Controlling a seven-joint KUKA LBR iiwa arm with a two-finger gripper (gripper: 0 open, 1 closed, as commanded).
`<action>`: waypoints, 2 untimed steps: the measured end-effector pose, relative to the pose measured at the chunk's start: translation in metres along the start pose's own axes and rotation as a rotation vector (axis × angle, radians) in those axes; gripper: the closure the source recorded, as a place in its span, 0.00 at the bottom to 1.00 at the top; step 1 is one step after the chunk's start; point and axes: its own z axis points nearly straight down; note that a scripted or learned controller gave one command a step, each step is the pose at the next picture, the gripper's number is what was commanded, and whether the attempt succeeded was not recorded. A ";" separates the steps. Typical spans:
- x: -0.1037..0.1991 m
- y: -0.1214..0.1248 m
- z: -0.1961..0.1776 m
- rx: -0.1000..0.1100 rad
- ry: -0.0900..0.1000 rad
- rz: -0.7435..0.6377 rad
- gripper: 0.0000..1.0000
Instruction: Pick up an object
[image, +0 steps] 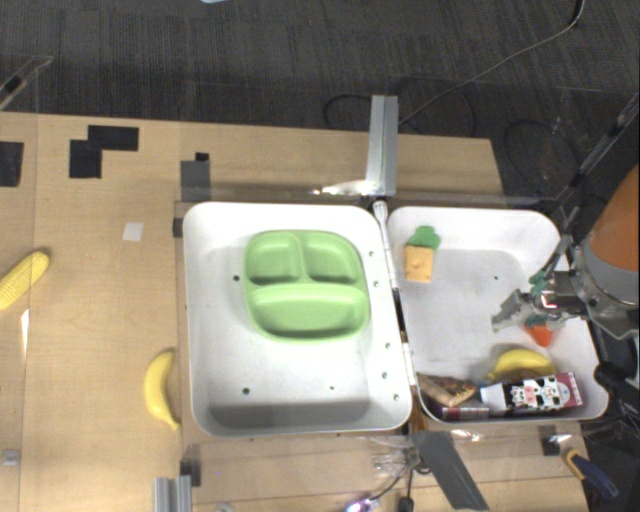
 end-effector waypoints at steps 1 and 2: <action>-0.028 0.045 0.116 -0.003 -0.001 -0.251 0.00; 0.019 0.097 0.119 -0.013 -0.003 -0.417 0.00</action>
